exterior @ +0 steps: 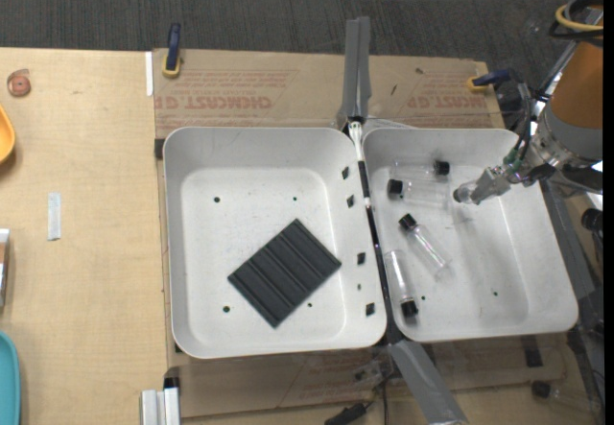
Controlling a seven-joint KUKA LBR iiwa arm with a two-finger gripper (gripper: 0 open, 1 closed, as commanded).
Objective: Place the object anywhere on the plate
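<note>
A dark grey ribbed plate [285, 271] lies at a slant on the floor of the left bin [192, 174]. Several clear vials with black caps lie in the right bin [537, 298]: one [397, 188] near the left wall, one [436, 168] toward the back, one [420, 241] in the middle, and one [399, 285] along the left wall near the front. My gripper [466, 192] hangs low over the right bin's back half, to the right of the back vials. I see nothing held in it.
A metal divider bar [357, 78] runs between the bins at the back. Blue and yellow clamps [173, 49] [487, 81] hold the cardboard underlay. The wooden bench [77, 222] extends to the left.
</note>
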